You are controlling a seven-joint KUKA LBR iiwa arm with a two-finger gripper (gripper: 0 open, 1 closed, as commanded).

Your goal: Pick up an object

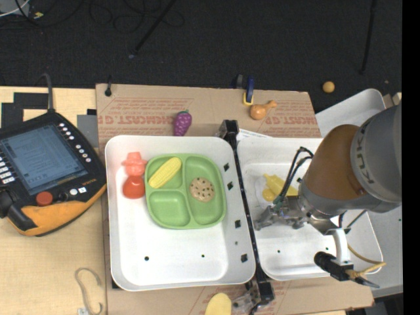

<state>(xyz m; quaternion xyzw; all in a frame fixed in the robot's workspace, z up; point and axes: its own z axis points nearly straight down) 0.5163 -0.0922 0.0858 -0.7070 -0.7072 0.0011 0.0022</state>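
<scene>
The yellow toy sits in the right bin, near its back left, and it's the likeliest pick since the arm hangs right beside it. The jaws are low over the bin floor just in front of it; can't tell how wide they are or if they've got anything. The green tray with corn and cookie is over in the left bin.

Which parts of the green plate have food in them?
Two of three: the green plate holds corn upper left and a cookie on the right; its lower-left compartment is bare.
</scene>
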